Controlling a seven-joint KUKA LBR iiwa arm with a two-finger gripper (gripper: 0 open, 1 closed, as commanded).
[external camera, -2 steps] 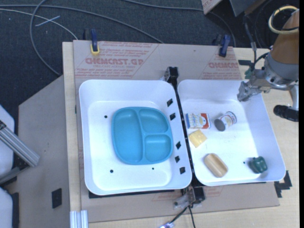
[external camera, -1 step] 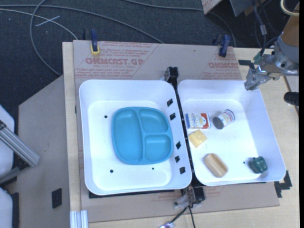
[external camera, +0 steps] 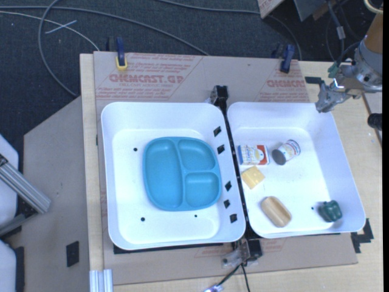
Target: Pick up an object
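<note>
Lying in the right bin point(external camera: 347, 170): five loose objects, none between the gripper's parts, all resting on the bin floor.
Carton point(external camera: 252, 155): one, small, white with a red-orange panel, lying flat near the bin's left wall.
Can point(external camera: 285, 151): one, small, white with blue print, on its side with its grey end facing the left, just beside the carton on its right.
Yellow block point(external camera: 253, 177): one, pale yellow and chunky, just in front of the carton.
Tan oval piece point(external camera: 276, 212): one, rounded and light brown, near the front wall, set at a slant.
Dark green object point(external camera: 330, 210): one, small and lumpy, in the bin's front right corner, well apart from the other four.
Gripper point(external camera: 325, 102): one, over the far right corner of the right bin, well apart from every object; whether it is open or closed cannot be told at this slant.
Bins: two, shallow and white, side by side and touching along a seam with several black clips.
Left bin point(external camera: 118, 163): holds one blue divided plate point(external camera: 182, 173) with three compartments, lying flat in the middle.
Board point(external camera: 182, 72): one, brown with red print, under both bins.
Clamps: two on the board's far edge, one blue and yellow point(external camera: 121, 56), one blue point(external camera: 287, 57).
</note>
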